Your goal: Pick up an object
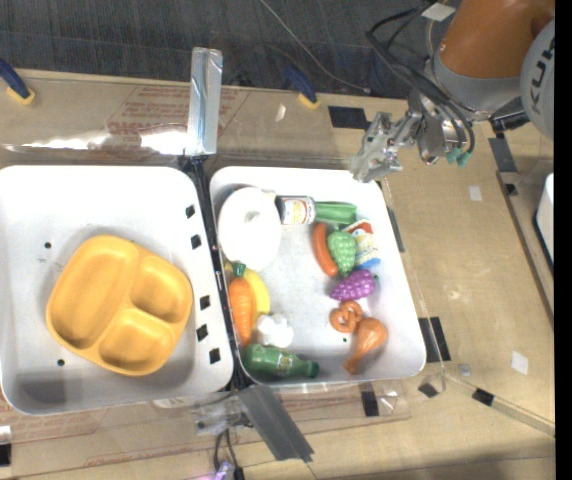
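The right bin holds several toy foods: a white plate, a small bottle, a green cucumber, an orange sausage, green grapes, purple grapes, a pretzel, a drumstick, a carrot, a banana and a green bottle. My gripper hangs over the bin's far right rim, above the cucumber, with nothing seen between its fingers.
The left bin bears a yellow divided tray. A silver tape strip stands at the back between the bins. Cables trail behind the arm at the upper right.
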Robot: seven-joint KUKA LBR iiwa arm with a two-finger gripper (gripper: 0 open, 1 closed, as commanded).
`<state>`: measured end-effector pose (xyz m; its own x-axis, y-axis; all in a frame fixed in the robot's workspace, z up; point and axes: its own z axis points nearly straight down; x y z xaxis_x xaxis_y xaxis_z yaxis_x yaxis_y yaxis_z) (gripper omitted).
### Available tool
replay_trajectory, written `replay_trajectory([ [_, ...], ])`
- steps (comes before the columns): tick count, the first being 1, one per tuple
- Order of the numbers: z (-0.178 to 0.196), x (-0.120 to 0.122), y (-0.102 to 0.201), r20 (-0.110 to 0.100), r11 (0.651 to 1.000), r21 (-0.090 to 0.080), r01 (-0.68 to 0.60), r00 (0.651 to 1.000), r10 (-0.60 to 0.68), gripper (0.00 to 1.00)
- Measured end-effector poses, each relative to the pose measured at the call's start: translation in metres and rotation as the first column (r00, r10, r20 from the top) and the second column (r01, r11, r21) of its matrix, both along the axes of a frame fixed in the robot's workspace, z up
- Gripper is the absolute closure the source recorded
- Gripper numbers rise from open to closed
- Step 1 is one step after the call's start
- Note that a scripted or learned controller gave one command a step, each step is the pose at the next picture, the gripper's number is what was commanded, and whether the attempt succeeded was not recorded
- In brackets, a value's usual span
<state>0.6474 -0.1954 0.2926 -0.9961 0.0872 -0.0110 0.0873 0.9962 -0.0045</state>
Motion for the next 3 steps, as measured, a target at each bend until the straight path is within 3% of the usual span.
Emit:
replay_trajectory([
  [1,-0.088,-0.012,0.036,-0.014,0.999,0.007,-0.038,0.999,0.038,1.0],
  [2,-0.06,-0.085,0.06,-0.007,0.995,0.005,0.098,0.995,-0.098,1.0],
  [3,-0.026,-0.026,0.049,-0.005,0.986,0.004,0.165,0.986,-0.165,1.0],
])
